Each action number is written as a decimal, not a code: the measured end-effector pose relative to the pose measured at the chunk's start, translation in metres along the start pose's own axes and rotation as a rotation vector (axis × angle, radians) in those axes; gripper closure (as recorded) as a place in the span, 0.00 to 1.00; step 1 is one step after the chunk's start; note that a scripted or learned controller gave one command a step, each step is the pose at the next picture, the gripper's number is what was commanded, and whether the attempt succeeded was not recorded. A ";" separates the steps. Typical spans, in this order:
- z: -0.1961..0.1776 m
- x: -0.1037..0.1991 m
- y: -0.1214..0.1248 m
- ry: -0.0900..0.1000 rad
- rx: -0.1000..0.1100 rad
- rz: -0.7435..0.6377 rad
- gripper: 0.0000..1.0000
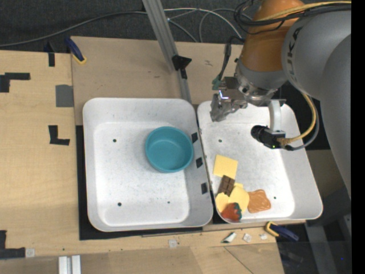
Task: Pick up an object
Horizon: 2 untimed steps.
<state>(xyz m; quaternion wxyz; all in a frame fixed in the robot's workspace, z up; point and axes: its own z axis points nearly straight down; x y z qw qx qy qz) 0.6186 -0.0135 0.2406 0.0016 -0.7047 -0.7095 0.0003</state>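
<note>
Yellow block (225,166) is lying in the right bin (296,170), above a pile near the front edge: a brown piece (226,185), a second yellow piece (239,199), a red one (231,212), an orange one (259,201). The gripper (219,112) is hanging over the bin's far left corner, well apart from all of them; whether its jaws are apart I cannot tell, the view being too dark there. Coming straight down on the block, which is lying alone, is looking safest. A blue bowl (168,148) is sitting in the left bin (108,170), out of the way.
</note>
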 end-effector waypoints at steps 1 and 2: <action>0.000 0.056 -0.017 0.000 0.000 -0.001 1.00; 0.008 0.092 -0.039 -0.002 0.001 0.001 1.00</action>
